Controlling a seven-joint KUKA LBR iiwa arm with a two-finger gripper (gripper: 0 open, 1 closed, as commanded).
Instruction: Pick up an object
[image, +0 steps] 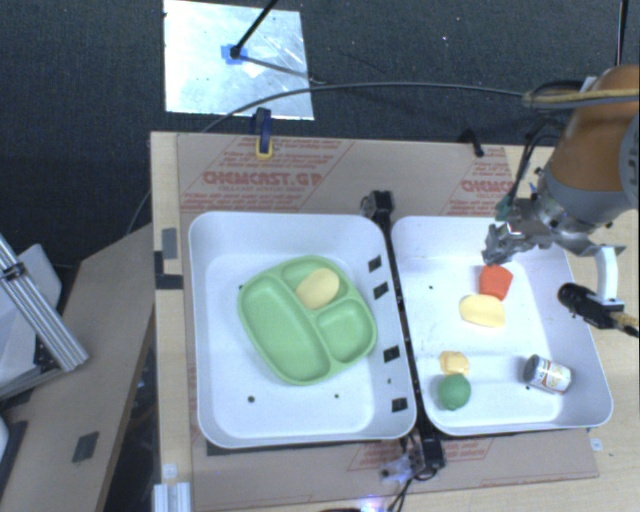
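The orange-red block (495, 281) lies in the right bin (580, 400), upper middle, directly beneath the gripper (503, 243). A yellow piece (482, 311) sits just below it. Whether the jaws are spread, I cannot tell.

Blue clamp (262, 130) fixed at the board's (300, 170) far edge; foil sheet (238, 60) lies beyond on dark carpet (80, 100).
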